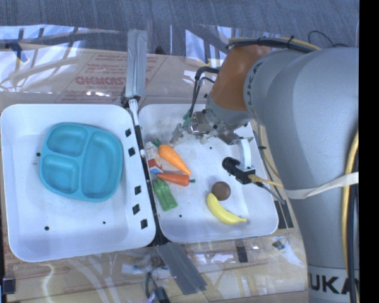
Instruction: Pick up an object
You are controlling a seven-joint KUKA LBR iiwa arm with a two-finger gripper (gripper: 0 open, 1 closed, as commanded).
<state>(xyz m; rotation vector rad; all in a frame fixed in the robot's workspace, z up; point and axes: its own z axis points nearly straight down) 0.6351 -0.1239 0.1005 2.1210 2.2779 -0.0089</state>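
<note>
Both bins, the left bin (pixel 19 232) and the right bin (pixel 259 223), are showing plain white. A light blue divided plate (pixel 81 161) is lying in the left one. In the right bin, an orange carrot (pixel 174 158) and a smaller red-orange carrot (pixel 173 178) are sitting near the left edge, with a green piece (pixel 165 195) below them. A brown ball (pixel 221 190) and a yellow banana (pixel 223 211) are showing toward the front edge. The arm (pixel 303 118) is showing grey with an orange band (pixel 230 81).

One fixed camera looks down slantwise on both bins (pixel 25 188) from above.
</note>
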